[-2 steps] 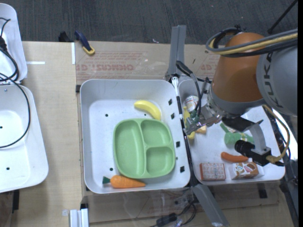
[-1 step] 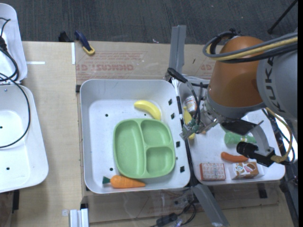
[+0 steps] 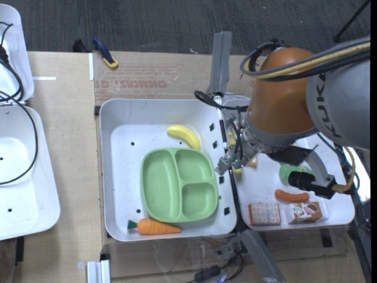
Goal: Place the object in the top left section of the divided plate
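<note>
My arm, grey with its orange band, comes in from three o'clock and covers much of the right bin. It hangs over the wall where the two white bins meet on the counter. The left bin holds the green divided plate, which sits a little toward five o'clock of that bin's middle, all three sections bare. My end effector is low at the plate's three o'clock side, just by the dividing wall; whether it is spread or pressed together I cannot tell, since my wrist hides it and the parts there are too small to read. A yellow banana lies just off the plate's twelve o'clock rim. An orange carrot lies at the plate's seven o'clock, close to its rim. In the right bin, a second small carrot lies at four o'clock from my end effector, with two small printed boxes beyond it near the front wall.
</note>
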